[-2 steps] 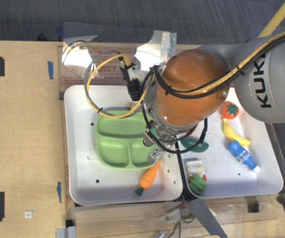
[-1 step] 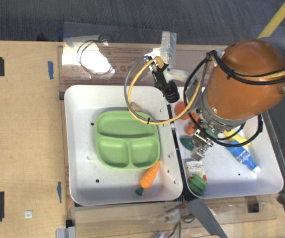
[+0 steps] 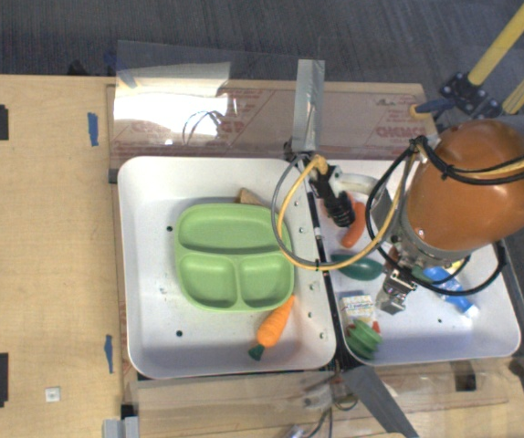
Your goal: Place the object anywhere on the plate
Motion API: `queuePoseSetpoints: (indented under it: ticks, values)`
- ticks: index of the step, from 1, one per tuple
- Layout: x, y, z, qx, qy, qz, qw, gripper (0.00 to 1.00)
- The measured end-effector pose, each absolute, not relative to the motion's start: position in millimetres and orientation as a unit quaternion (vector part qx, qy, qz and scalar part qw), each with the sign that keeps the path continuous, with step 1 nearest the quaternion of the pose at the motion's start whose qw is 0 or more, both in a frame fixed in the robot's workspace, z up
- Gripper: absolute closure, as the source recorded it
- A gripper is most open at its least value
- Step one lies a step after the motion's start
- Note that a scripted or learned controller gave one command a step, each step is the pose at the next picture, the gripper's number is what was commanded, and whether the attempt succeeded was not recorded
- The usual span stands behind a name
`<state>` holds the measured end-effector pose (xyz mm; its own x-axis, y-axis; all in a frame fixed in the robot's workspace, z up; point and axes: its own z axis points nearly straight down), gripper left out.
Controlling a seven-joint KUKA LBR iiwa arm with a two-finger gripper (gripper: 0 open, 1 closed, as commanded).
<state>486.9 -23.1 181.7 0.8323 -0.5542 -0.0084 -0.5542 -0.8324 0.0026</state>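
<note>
A light green divided plate (image 3: 230, 254) lies in the left bin (image 3: 148, 272); nothing rests in its compartments. A toy carrot (image 3: 275, 325) lies on the bin floor, touching the plate's lower right corner. A small brown item (image 3: 249, 196) peeks out behind the plate's far rim. My gripper (image 3: 393, 296) hangs below the orange band (image 3: 467, 185), low over the right bin (image 3: 481, 336). It is just right of a small white packet (image 3: 358, 304) and above a green toy (image 3: 364, 338). I see nothing held in it.
The right bin also holds a red-orange piece (image 3: 354, 227), a dark green object (image 3: 362, 266) and blue items (image 3: 452, 286) partly under the arm. Yellow and black cables (image 3: 289, 213) loop over the divider between the bins. A clear panel (image 3: 244, 117) stands behind the bins.
</note>
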Motion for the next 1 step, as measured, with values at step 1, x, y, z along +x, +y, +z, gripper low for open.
queuePoseSetpoints:
  ticks: [1]
  values:
    - [488.0,-21.4,183.8,0.958,-0.288,-0.0021,-0.001,0.00]
